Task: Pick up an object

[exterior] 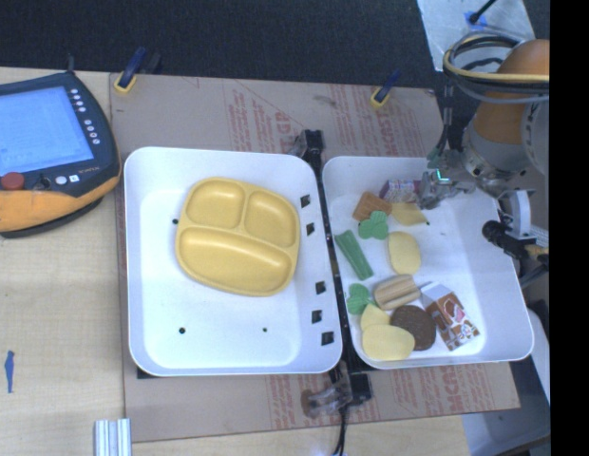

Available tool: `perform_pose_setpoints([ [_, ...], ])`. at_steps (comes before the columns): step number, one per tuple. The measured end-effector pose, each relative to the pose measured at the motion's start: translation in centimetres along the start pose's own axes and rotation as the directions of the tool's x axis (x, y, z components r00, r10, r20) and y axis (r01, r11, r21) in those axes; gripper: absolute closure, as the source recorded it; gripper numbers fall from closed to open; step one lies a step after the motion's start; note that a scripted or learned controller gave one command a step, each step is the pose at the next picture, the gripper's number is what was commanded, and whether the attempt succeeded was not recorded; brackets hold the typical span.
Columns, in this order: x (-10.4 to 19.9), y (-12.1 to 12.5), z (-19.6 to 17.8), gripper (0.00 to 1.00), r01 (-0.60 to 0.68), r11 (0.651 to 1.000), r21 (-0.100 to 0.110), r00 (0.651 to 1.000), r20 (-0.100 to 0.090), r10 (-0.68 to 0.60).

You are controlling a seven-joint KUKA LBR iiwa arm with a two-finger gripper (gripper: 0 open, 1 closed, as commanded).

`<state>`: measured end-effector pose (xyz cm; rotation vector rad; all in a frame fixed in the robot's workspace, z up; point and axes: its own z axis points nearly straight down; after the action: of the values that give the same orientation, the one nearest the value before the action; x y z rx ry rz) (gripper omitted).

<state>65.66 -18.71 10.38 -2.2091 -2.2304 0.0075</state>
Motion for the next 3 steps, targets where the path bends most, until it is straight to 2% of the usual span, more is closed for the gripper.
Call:
perform_pose_setpoints([
  [1, 5.8, 0.3, -7.1, 1.0, 0.0, 1.0, -0.012, 1.0, -0.002, 0.0],
  [2, 5.5, 0.0, -6.6, 0.0, -0.005, 1.0, -0.003, 1.0, -0.001, 0.005],
  [3, 8.1, 0.4, -1.8, 0.0, -0.005, 1.0, -0.017, 1.0, 0.003, 0.006],
])
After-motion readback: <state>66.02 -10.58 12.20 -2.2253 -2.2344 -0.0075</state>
